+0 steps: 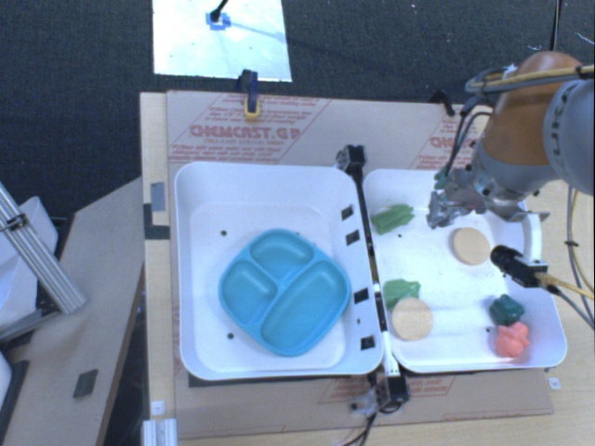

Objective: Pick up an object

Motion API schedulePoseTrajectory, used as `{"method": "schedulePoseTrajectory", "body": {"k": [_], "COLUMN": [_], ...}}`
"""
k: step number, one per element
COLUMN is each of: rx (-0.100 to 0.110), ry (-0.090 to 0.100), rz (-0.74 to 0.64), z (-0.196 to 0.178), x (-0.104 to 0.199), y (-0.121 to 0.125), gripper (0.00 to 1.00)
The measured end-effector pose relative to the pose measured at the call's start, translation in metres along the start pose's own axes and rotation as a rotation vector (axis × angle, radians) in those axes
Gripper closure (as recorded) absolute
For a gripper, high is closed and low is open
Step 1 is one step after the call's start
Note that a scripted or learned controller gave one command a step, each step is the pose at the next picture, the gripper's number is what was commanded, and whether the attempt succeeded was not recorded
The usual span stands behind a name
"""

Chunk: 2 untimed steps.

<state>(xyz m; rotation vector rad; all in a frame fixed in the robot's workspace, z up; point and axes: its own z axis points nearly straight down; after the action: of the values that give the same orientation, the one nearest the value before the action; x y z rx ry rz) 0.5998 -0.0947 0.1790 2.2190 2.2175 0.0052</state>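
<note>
The tool [444,207] hangs low over the far part of the right bin [548,328], reached in from the right on the grey arm [535,133] with its orange band. How far its fingers stand apart I cannot tell (they are a small dark cluster, seen from above), and nothing shows between them, so I judge it carries nothing yet.

Nearest it are two candidates: a green piece [392,217] just to the left, close to the divider, and a tan disc [470,245] just below and to the right. The tool sits between the two, so either could be the target; the disc lies flat and would likely be hard to pinch, while the green piece looks lumpier and easier to close on.

Farther out in the same bin lie a second green piece [401,291] touching a second disc [411,319], and in the near right corner a dark green block [507,308] against a pink toy [510,339].

The left bin [200,193] holds a blue tray [284,291], well apart from the tool. Both bins rest on the tabletop [279,130].
</note>
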Motion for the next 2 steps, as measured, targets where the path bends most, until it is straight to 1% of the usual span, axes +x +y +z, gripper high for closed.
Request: {"method": "schedulePoseTrajectory", "body": {"k": [1,2], "rx": [0.000,-0.003], "ry": [0.000,-0.001], "rz": [-0.004,-0.005], "z": [-0.044,-0.107], "x": [0.000,-0.002], "y": [0.005,0.001], "gripper": [1.00,1.00]}}
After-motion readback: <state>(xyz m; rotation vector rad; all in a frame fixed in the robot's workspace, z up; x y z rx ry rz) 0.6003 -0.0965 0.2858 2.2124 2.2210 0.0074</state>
